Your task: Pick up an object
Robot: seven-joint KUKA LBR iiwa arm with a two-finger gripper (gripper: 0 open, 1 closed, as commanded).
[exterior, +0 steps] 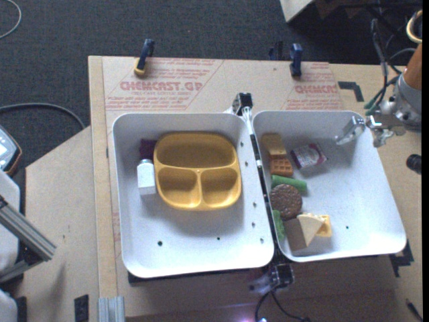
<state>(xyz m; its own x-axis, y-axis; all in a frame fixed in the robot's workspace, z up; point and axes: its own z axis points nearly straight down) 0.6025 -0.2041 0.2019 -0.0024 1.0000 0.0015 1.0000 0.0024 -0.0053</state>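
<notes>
Hovers above the far right corner of the right-hand shallow white bin (375, 200): the grey arm's metal two-finger gripper (362, 131), reaching in from the right, with nothing visibly in its grasp; cannot tell at this angle how wide it stands

Lie well apart from it, bunched along that bin's left wall, from far to near: a tan bread-like block (271, 141), a small orange waffle square (281, 164), a green leafy strip (290, 184), a round dark-brown biscuit (286, 199) and a pale yellow cheese wedge (311, 229) at the near edge, touching or just beside one another

Sits nearest the gripper, towards the middle of the bin's far half and just right of the bread-like block: a small dark-red and white packet (308, 156)

Fills the centre of the left-hand white bin (194, 250): a yellow plastic plate with three compartments (198, 170), flat on the floor

Stands upright just left of the plate: a small white bottle (146, 178), with a dark purple piece (147, 146) just behind it, too dim to identify

Rest side by side on a brown printed board (104, 180), both bins touching along their shared edge
</notes>
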